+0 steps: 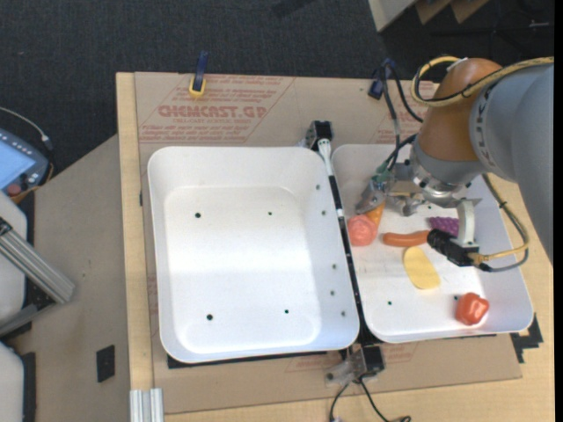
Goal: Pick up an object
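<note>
Now the arm reaches into the right bin (506, 262) from the right, and the gripper (380, 202) hangs low by that bin's left wall, its tip close over the toys. Whether its jaws stand apart or together I cannot tell; the wrist housing hides them.

Closest to the tool, just under its tip, lies a pink toy (361, 229) with an orange cone-like piece (374, 213) touching its upper edge. This pair looks like the target, though nothing visibly sits in the grip. Slightly further toward the arm's side lies a thin orange sausage shape (405, 237), then a yellow piece (421, 269), with a purple item (444, 225) partly hidden behind the wrist. Farthest out is a red pepper-like toy (472, 308).

The step in hand seems to be the descent onto a pick. Next calls for closing squarely on one toy, clear of the bin wall, then lifting straight up.
</note>
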You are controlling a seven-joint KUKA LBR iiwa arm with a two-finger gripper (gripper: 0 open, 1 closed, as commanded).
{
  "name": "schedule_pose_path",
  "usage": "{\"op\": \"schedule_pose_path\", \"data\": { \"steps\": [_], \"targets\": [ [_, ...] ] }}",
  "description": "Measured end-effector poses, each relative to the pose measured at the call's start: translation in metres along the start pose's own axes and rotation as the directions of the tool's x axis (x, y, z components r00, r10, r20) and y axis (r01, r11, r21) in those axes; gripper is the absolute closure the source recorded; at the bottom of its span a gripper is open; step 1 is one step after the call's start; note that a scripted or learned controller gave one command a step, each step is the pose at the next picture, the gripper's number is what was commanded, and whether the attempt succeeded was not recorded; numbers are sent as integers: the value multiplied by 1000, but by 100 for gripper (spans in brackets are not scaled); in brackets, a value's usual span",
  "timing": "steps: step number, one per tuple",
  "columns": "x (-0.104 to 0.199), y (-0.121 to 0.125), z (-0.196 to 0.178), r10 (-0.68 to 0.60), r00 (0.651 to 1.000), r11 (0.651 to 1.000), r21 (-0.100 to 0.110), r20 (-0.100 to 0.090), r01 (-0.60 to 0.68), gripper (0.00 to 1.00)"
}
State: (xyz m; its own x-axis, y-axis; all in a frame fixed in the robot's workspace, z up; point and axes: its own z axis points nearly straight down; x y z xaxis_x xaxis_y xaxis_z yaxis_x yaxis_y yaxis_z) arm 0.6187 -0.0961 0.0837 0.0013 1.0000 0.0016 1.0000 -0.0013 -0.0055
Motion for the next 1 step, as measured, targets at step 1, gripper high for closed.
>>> {"op": "schedule_pose_path", "data": {
  "steps": [1],
  "targets": [
    [0,2,-11,1,1000,1000,-5,1,-1,100]
  ]
}}
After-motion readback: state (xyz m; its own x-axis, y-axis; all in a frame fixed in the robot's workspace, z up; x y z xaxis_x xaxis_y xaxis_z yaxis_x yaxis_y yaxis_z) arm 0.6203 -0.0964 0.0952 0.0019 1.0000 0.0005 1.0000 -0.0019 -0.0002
